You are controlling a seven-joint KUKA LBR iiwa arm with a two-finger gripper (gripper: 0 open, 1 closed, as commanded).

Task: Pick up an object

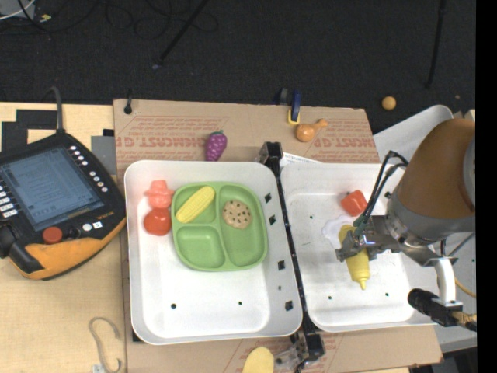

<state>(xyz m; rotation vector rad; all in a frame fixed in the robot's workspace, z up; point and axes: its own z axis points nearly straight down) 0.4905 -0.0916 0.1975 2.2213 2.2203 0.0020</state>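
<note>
A: Biggest things first: the two bins are sitting side by side, the left bin carrying a green tray, the right bin taking the arm.

B: And the gripper?

A: It is hovering low in the right bin, right over a yellow bottle that is lying with its tip pointing toward the near rim. An orange piece is lying just behind it.

B: Are the fingers gripping the bottle?

A: I cannot tell. The wrist is covering them, so whether they are apart, together or clamped is not showing.

B: What is worrying you?

A: My guess: the bottle is rounded and lying flat, so fingers closing off-centre are likely pushing it aside or squeezing it out. Something pale beside it may also be getting pinched along.

B: Anything else unclear?

A: The bottle's upper end is hiding under the gripper, and that pale thing is too washed out to name.
</note>
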